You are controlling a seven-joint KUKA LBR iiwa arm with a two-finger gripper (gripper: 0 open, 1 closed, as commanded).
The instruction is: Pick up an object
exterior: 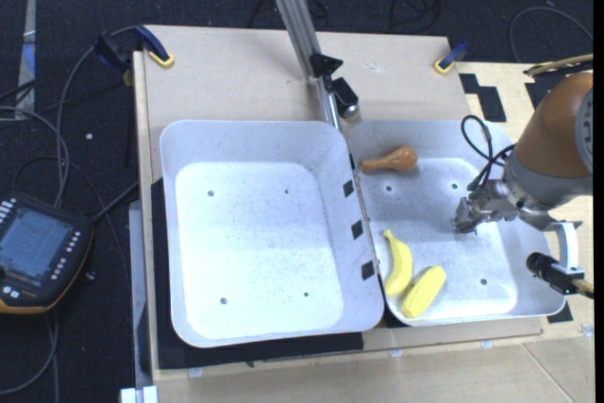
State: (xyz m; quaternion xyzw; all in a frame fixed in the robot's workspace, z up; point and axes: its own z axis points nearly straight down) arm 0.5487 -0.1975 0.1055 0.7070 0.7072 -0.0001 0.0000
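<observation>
Right, starting big: looking at a left bin (255,231) butted up against the right bin (444,184), sharing that middle wall. Nothing to chase on that side, so on to the right bin.

Coming in over the right bin's right rim, an arm (557,142), bent down toward the floor inside.

Next, down by the right bin's left wall, toward its near corner: a banana (398,264), curved, lying flat, seemingly tight to the wall. Just along the right bin's near edge from there, a yellow piece (425,290), touching or all but touching its neighbour; hard to call which. Up at the right bin's far side, left of middle, a brown drumstick (392,161), on its side and alone.

Last and smallest, the gripper (469,214): low over bare floor, right of the right bin's middle, well apart from all three candidates. Open or closed? Can't tell from up here, too dark and too small. Certainly nothing seen in its grasp.

So, the dangers, judging from this. Closing where it hangs means grabbing air, plain and simple. Going for the pair in the near-left corner risks jamming on the right bin's wall, or nudging two things at once and lifting neither. Going for the lone one at the far side looks cleaner, but beware that rounded shape: could well roll or squirt away under an off-centre pinch.
</observation>
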